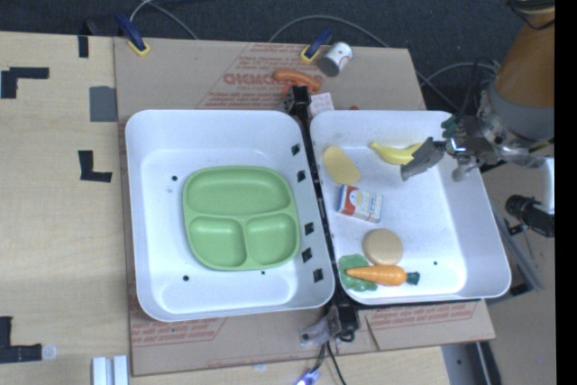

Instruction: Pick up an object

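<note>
Arm [527,59] cut by right edge

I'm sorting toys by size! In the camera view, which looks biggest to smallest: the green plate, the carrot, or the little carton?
1. Green plate, by far the largest.
2. Carrot and little carton look about alike; the carrot is longer, the carton wider, so I won't rank them.

One fixed camera looks down at a slant on both bins [144,194] from above.

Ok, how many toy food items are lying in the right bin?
5: a yellow plastic banana at the back beside the end effector, a pale yellow oval chip, a small printed carton, a tan round bun, and an orange carrot at the front.
</note>
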Controlling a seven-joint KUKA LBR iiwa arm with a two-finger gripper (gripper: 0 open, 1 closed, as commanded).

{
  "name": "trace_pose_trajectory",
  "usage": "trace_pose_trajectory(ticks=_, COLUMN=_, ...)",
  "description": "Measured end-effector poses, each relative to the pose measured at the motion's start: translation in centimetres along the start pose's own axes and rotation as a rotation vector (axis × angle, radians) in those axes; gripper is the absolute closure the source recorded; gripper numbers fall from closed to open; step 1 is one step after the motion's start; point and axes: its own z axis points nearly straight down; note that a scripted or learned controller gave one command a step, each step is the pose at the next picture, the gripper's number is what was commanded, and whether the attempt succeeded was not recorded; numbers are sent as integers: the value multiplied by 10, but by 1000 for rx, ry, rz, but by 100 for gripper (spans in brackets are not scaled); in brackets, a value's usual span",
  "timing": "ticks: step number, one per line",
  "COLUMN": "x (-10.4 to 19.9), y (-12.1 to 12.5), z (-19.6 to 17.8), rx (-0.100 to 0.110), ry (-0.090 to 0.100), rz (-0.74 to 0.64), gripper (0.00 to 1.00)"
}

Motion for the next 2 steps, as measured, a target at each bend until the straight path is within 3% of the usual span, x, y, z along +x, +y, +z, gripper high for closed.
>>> trace_pose_trajectory(ticks=1, x=35, y=-24, z=176, rx=2, ry=2, rz=0, gripper=0)
trace_pose_trajectory(ticks=2, x=42, y=-34, z=179, rx=-9, ry=-3, rz=1, gripper=0)
